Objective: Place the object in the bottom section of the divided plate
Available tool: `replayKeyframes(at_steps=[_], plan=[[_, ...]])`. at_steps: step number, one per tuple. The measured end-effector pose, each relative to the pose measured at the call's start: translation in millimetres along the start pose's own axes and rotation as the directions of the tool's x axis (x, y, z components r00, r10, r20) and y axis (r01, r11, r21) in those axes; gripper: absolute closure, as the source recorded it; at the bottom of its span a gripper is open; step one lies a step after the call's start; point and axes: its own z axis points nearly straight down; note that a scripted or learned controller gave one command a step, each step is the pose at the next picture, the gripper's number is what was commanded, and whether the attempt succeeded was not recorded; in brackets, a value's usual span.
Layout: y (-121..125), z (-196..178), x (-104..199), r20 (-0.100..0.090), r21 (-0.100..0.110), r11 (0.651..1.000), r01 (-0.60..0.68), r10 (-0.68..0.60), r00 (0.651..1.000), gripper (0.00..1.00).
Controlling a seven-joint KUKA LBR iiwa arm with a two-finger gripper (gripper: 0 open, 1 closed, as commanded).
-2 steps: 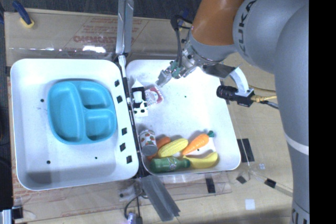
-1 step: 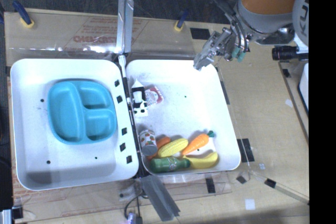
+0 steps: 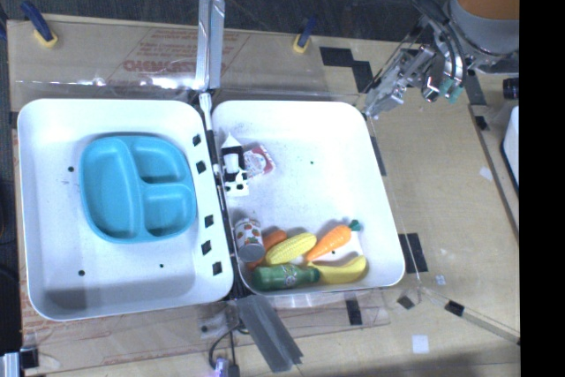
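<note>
**Gripper high, toys low**

The gripper (image 3: 375,106) hovers over the right bin's (image 3: 353,190) top-right corner; whether it's open or closed, can't tell. The toy carrot (image 3: 331,239) lies well apart, at the near edge beside the corn (image 3: 290,248). The blue divided plate (image 3: 139,187) waits in the left bin (image 3: 53,216). Red print on the bench (image 3: 159,57) reads illegibly.

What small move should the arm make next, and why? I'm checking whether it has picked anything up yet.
Probably swing the gripper down toward the heap of toy food in the right white bin. It hangs above that bin's far right corner, the toys lie untouched, and the blue divided plate holds nothing.
</note>
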Motion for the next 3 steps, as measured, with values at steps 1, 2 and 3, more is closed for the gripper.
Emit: replayKeyframes(at_steps=[1, 2, 3], plan=[[-59.4, -56.1, 41.2, 0.001, 0.0, 0.973, -0.232, 0.232, 0.973, 1.0], [-83.0, -72.1, 81.9, -0.003, 0.002, 0.941, -0.338, 0.338, 0.941, 1.0], [-82.8, -67.0, 81.9, -0.003, 0.002, 0.865, -0.501, 0.501, 0.865, 1.0]])
